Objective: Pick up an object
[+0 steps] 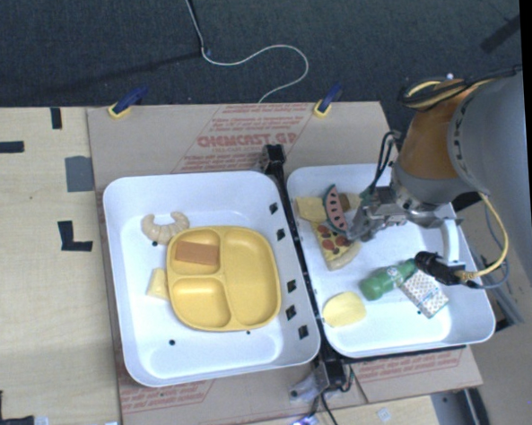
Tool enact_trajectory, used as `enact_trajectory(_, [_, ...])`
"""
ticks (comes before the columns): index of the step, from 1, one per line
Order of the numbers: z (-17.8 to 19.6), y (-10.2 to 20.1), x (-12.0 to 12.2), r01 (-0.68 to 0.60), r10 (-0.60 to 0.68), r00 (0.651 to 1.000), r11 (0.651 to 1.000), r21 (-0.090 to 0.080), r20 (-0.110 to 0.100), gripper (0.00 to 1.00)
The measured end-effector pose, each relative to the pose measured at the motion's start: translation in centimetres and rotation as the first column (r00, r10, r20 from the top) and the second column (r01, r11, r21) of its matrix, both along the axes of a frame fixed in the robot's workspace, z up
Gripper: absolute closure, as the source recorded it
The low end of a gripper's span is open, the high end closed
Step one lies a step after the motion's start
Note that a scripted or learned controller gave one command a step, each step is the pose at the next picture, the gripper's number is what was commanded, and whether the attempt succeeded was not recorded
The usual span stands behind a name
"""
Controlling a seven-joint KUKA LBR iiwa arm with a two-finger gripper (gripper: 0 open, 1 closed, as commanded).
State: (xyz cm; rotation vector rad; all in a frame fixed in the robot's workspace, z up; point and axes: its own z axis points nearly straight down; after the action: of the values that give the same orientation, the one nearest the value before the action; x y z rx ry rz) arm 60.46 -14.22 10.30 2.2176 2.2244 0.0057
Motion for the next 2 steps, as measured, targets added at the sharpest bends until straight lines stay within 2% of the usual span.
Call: enact_trajectory(2, [11.6,-0.2,0.4,0.001,-0.001,1.000,1.000,-0.003,0.000,1.00])
